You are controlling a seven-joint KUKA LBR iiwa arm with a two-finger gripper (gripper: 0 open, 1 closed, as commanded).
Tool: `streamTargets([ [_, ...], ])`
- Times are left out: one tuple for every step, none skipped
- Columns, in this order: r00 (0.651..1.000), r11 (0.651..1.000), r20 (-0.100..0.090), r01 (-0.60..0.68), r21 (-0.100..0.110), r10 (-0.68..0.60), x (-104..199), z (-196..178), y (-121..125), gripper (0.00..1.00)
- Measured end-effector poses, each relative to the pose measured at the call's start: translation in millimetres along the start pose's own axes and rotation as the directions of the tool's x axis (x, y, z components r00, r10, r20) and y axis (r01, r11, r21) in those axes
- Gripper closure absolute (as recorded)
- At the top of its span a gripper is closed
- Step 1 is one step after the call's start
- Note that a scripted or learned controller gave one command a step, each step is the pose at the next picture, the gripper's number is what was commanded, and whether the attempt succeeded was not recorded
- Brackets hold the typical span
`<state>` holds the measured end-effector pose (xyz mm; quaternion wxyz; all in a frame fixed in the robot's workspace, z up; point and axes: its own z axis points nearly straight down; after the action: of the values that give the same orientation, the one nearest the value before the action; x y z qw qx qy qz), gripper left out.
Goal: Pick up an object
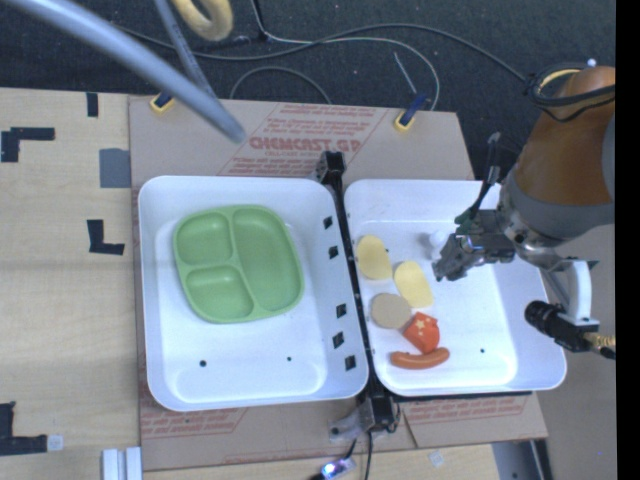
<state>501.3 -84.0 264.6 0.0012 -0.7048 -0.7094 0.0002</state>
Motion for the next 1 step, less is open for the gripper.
streamTargets([
  [1.0,1.0,0.0,0.0,0.0,0.0,51.4,-0.2,10.0,1.0],
])
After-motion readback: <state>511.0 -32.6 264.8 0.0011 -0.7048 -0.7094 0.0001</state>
